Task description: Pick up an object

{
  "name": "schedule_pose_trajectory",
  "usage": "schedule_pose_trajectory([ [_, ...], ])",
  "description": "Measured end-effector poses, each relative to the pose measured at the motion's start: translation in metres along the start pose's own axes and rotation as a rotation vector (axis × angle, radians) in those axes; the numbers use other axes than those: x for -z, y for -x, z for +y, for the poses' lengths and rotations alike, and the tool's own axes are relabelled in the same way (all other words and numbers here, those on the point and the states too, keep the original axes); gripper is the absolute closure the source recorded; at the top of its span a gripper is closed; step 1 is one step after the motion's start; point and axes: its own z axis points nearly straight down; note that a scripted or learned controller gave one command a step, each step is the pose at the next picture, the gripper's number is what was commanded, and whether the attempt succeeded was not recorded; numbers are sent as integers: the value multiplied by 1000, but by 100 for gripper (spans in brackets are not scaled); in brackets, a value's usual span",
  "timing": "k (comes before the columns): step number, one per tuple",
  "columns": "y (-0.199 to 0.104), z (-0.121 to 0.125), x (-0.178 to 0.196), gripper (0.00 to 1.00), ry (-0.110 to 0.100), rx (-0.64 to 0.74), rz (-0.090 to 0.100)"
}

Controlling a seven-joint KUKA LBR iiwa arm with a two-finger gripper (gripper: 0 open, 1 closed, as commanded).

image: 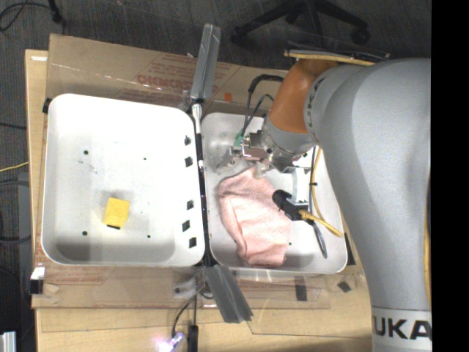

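Two white bins sit side by side. The left bin holds a plain yellow block; the right bin holds a pale pink cloth. The arm is grey with an orange band. Brown cardboard with faint red print lies beneath, on a dark grey floor.

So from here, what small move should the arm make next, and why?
Probably shift the gripper slightly toward the middle of the pink cloth and lower it. The gripper is over the right bin, at the cloth's far edge, and nothing can be seen held in it. The cloth is the closest thing to grasp, while the yellow block lies in the left bin.
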Motion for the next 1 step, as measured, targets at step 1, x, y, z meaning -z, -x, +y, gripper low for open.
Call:
schedule_pose_trajectory([
  [1,33,35,1,0,1,-26,1],
])
